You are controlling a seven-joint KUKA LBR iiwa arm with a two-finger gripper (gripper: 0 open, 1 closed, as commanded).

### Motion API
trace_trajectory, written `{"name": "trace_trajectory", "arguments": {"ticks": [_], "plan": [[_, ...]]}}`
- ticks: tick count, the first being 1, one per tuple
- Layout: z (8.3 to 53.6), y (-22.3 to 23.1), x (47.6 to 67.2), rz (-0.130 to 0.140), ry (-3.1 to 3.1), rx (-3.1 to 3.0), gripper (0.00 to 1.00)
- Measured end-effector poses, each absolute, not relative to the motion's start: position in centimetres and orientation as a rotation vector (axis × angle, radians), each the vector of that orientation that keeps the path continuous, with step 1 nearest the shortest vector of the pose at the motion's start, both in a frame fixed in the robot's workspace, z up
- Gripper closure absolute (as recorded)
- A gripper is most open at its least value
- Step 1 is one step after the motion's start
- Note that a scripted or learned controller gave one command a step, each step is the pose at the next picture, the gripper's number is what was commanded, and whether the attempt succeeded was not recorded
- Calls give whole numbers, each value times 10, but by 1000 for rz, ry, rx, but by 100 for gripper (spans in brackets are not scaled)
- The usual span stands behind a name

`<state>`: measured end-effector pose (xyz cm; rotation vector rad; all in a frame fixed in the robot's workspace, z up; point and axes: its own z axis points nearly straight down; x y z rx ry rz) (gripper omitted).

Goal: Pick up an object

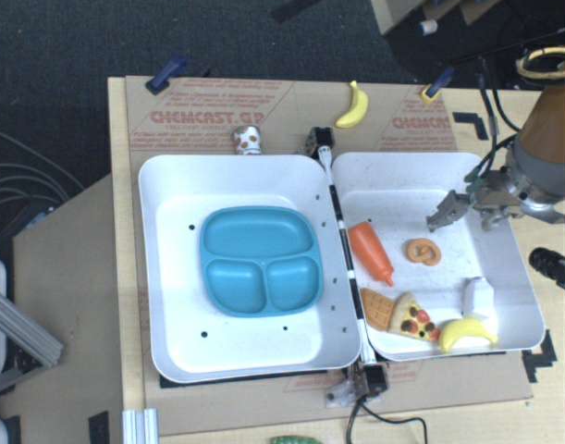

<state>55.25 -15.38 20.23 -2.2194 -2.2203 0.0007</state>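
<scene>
Gripper [460, 208] hangs over the upper right part of the right bin [393, 169], with nothing between its fingers; whether they stand open or shut cannot be told from this slanted view. The arm [546, 151] reaches in from the right edge. Nearest the gripper lies a pretzel [423, 252], just below and to its left on the bin floor. Farther left a ketchup bottle [371, 253] lies tilted near the divider. Along the bottom edge sit a pizza slice [399, 314], a banana [465, 333] and a small white block [473, 294]. The left bin [162, 202] bears a blue tray [260, 259]. Judging by the pose, this is the approach step, no pick yet made. The next move likely calls for centring over one item, the pretzel being closest, then a straight descent.
</scene>
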Motion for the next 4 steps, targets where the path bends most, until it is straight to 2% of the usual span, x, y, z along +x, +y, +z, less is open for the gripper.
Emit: {"name": "trace_trajectory", "arguments": {"ticks": [1, 2, 3, 4], "plan": [[85, -121, 649, -1, -2222, -2221, 0], [95, -121, 650, -2, -2226, -2221, 100], [95, -121, 650, -1, -2225, -2220, 0], [85, -93, 667, -2, -2224, -2221, 0]]}}
